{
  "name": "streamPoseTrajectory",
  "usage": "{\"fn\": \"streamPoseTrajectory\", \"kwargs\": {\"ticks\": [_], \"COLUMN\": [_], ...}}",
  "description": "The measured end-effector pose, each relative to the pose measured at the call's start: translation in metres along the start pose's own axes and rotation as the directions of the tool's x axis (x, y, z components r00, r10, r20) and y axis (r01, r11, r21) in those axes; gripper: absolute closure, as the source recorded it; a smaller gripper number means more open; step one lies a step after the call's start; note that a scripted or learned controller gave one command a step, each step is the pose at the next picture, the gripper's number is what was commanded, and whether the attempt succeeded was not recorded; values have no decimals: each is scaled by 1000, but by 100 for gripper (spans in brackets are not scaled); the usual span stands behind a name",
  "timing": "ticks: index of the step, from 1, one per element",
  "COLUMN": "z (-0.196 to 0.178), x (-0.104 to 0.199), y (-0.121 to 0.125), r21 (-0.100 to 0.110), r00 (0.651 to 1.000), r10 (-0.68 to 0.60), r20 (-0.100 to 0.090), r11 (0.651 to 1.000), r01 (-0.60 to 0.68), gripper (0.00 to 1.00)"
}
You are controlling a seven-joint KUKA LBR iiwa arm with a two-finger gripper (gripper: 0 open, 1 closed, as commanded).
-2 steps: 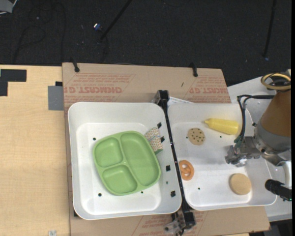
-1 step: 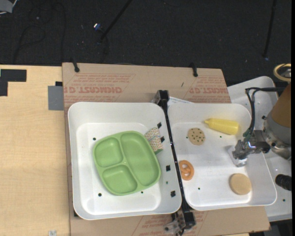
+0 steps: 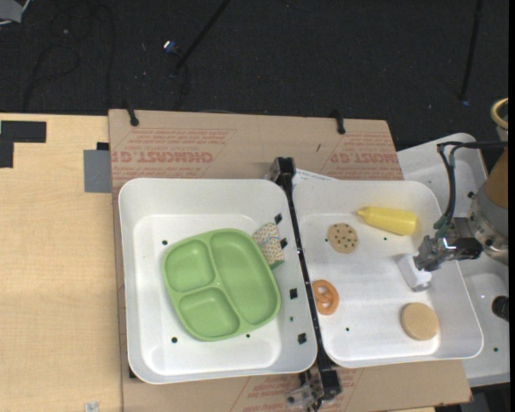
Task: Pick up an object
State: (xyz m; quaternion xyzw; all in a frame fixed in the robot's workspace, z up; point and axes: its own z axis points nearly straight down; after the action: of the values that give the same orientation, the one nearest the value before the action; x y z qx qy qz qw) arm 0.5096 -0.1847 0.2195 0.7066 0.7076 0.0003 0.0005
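Nothing is getting picked yet; the grasp is looking still to be done. The gripper (image 3: 416, 273) is hanging over the right bin (image 3: 373, 354), near its right edge, and nothing is showing between its fingers; their spread I cannot tell. The nearest candidate, a tan round disc (image 3: 420, 321), is lying just toward the bin's near right corner from the gripper, apart from it. A yellow bottle (image 3: 388, 220) is lying toward the far edge, a cookie (image 3: 342, 237) and pretzel (image 3: 325, 297) further left.
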Motion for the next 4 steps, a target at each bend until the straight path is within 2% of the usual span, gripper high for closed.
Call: {"fn": "streamPoseTrajectory", "kwargs": {"ticks": [2, 3, 4], "z": [17, 13, 17], "x": [107, 161, 206], "y": [26, 47, 52], "r21": [5, 3, 5], "r00": [1000, 1000, 1000], "r10": [-4, -4, -3], "r20": [-3, -2, -1], "r11": [1000, 1000, 1000], "r01": [4, 4, 3], "gripper": [100, 100, 100]}}
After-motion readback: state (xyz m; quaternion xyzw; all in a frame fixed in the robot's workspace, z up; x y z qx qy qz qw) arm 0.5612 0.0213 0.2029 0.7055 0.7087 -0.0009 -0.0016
